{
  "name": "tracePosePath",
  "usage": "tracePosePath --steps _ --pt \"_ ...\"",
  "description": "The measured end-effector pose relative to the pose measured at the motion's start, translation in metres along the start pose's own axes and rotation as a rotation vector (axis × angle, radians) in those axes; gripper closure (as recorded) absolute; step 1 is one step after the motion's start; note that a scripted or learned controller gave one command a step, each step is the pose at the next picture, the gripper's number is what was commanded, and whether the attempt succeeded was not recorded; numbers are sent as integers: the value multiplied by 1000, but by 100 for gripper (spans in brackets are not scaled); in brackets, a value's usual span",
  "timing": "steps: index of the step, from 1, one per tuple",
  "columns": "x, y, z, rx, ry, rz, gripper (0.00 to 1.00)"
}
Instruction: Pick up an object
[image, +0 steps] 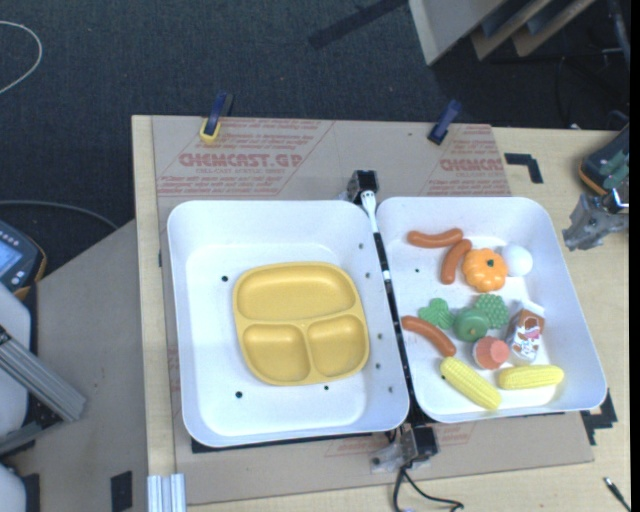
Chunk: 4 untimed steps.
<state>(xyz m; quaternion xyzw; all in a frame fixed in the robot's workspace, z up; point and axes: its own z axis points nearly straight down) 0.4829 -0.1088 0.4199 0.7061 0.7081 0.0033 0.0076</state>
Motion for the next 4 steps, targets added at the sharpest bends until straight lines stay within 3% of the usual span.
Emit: tracePosePath --steps 4 --pt "0 4 -42 -15 -7 -2 100"
